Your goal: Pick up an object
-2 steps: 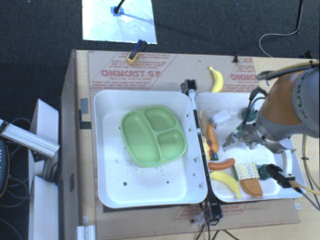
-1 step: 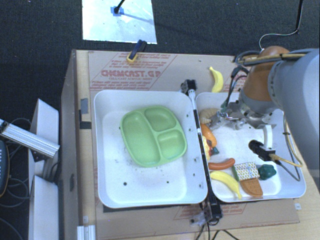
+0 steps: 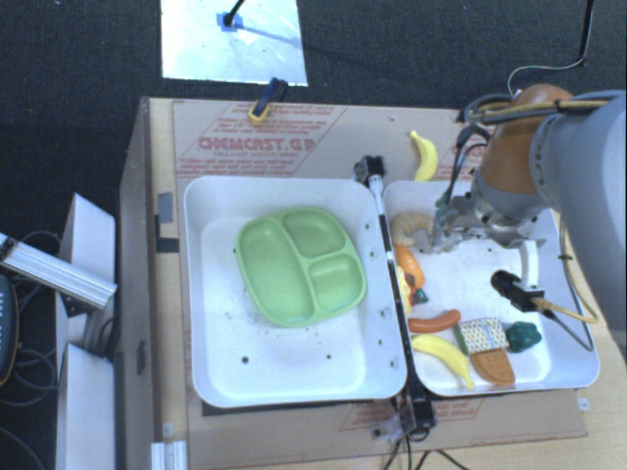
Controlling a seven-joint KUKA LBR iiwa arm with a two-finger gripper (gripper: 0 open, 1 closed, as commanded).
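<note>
Gripper [image 3: 443, 231] low in right bin [image 3: 578, 360], finger state unreadable. Nearest pick: pale croissant-like piece [image 3: 409, 225] just to its left, nearly touching; orange carrot [image 3: 409, 265] slightly farther, below-left, long axis up-down in view.

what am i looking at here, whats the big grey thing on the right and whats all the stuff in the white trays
One camera above a bench looks down at a slant. The grey thing is a robot arm reaching in from the right; its gripper is down in the right bin, near a pale toy pastry. Whether it holds anything cannot be told here. The left bin holds a green divided plate. The right bin holds toy food: a sausage, a banana and some smaller pieces. Another banana lies on the cardboard behind the bins.
</note>
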